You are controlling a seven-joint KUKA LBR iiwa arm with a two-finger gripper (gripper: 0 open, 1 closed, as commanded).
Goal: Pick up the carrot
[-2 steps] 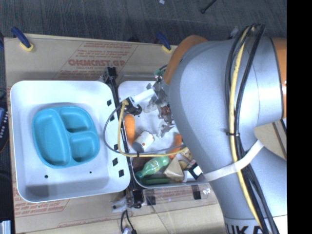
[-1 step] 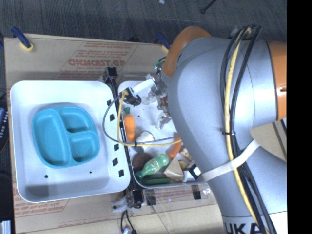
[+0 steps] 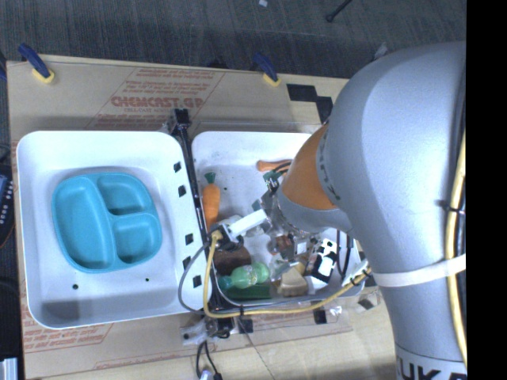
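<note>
The carrot [image 3: 211, 204] is seen in the right bin [image 3: 238, 142], laid along the wall that adjoins the left bin [image 3: 47, 153], about midway down that wall; its green top is pointed toward the bin's far edge and its orange body toward the near edge; it is not held. The gripper [image 3: 283, 246] is found nearer the middle of the same bin, toward its near edge, under the bulk of the arm; whether it is open or closed cannot be told, since it is masked by the wrist and by clutter. The carrot is thus placed beside the gripper, toward the shared wall and a little farther from the near edge, with a clear gap between them; no contact is seen.

The step in hand is judged to be the approach, with the grasp not yet made. For it to be done well, the gripper should be raised clear of the brown thing [image 3: 232, 257] and the green thing [image 3: 247, 276] heaped by the near edge, carried across to the shared wall, and centred over the orange body rather than the green top; the closing line is best set across the carrot's length; room must be allowed on the wall side, since the carrot lies close to that wall and the rim could be struck; the blue tray [image 3: 107, 220] in the left bin need not be touched.
</note>
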